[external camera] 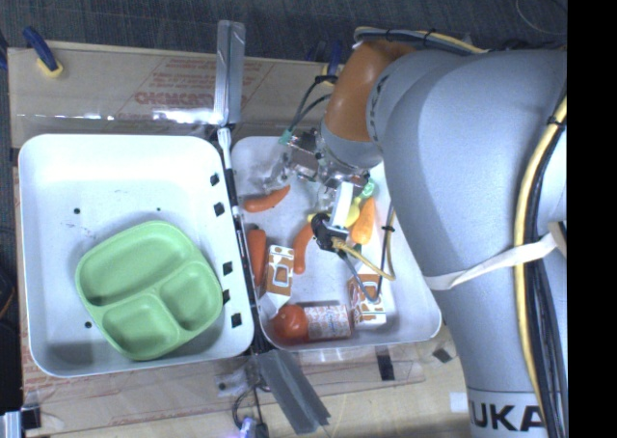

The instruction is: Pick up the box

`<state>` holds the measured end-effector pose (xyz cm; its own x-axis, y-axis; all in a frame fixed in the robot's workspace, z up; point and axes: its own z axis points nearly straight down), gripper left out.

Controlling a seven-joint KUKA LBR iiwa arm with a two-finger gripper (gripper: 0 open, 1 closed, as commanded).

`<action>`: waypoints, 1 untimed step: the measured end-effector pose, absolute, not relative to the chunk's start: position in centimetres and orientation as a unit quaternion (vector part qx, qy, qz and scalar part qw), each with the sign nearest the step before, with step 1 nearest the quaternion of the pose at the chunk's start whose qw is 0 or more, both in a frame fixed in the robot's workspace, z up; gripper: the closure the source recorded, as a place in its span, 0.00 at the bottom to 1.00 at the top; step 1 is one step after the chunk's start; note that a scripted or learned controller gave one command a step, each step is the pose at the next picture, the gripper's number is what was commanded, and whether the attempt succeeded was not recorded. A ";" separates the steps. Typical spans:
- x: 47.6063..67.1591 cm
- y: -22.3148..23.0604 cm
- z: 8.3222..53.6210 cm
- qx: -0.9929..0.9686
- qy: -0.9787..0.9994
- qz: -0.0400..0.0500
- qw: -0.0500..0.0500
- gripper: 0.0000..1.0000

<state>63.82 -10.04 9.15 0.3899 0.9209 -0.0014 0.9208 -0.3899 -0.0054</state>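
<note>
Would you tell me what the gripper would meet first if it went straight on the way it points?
Probably the bare floor of the right bin near its back wall, beside an orange carrot-like piece; the gripper points steeply down, so depth is uncertain. The box lies off that line.

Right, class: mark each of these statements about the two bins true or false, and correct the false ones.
1. The green plate lies in the left bin. True.
2. The green plate has three compartments. True.
3. The arm reaches over the left bin. False: it reaches over the right bin.
4. A small patterned box sits on the green plate. False: it lies in the right bin, beside an orange stick-shaped piece.
5. The right bin holds several things. True.
</note>
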 end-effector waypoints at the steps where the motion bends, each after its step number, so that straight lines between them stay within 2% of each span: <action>1: 63.8 -9.9 10.2 -0.832 -0.554 0.002 0.004 1.00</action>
<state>63.84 -9.93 10.16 0.3854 0.9227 0.0001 0.9227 -0.3854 -0.0086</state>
